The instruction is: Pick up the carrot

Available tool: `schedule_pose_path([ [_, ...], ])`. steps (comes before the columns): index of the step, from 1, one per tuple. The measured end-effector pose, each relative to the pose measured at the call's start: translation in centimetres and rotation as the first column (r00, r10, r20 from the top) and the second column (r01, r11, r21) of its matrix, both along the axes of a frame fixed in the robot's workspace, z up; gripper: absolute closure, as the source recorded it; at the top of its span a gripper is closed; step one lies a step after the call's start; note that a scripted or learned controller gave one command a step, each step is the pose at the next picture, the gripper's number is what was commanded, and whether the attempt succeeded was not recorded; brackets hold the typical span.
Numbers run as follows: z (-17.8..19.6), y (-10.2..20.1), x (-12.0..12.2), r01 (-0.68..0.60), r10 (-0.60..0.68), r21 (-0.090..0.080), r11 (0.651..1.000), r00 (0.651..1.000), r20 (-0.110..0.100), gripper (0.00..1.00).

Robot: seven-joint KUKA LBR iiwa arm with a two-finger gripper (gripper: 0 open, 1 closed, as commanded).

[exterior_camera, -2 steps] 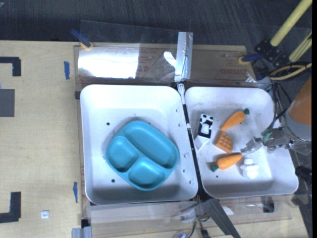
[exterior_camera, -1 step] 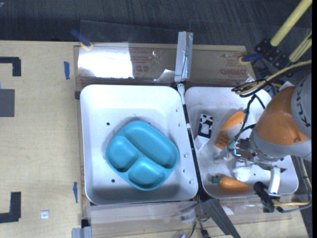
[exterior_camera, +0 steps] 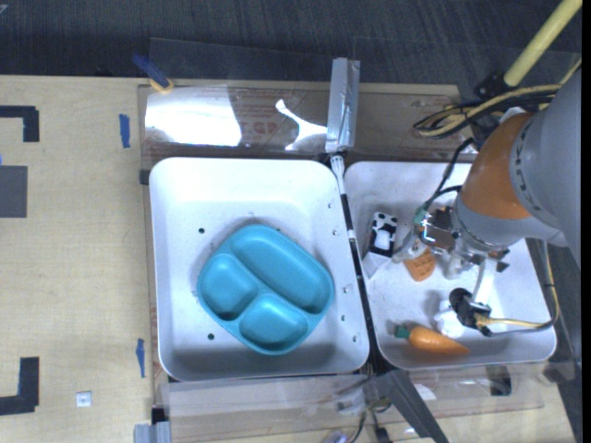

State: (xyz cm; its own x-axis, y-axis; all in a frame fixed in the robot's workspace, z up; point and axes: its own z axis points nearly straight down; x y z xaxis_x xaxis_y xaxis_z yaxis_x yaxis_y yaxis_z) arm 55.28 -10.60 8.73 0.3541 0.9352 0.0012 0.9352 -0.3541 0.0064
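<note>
The carrot (exterior_camera: pixel 436 341), orange with a green top at its left end, lies along the near wall of the right bin (exterior_camera: pixel 536 344). My gripper (exterior_camera: pixel 451 258) hangs over the middle of that bin, a little beyond the carrot and apart from it. The grey arm with its orange band (exterior_camera: pixel 494 185) comes in from the right above it.
A small black-and-white toy (exterior_camera: pixel 382 233) rests by the right bin's left wall. A small orange-brown thing (exterior_camera: pixel 420 267) lies just left of the gripper. The left bin (exterior_camera: pixel 175 201) holds a blue divided plate (exterior_camera: pixel 266 287). A metal divider (exterior_camera: pixel 341 104) stands behind the bins.
</note>
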Motion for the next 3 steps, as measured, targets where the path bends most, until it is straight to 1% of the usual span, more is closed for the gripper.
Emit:
schedule_pose_path([
  [1, 1.0, -0.1, 0.0, -0.001, 0.001, -0.002, 1.0, 1.0, 0.0, 1.0],
  [2, 9.8, 5.8, 0.8, -0.379, 0.379, 0.0, 0.925, 0.925, -0.003, 1.0],
  [3, 9.7, 14.6, 5.8, -0.538, 0.538, 0.001, 0.843, 0.843, -0.004, 1.0],
])
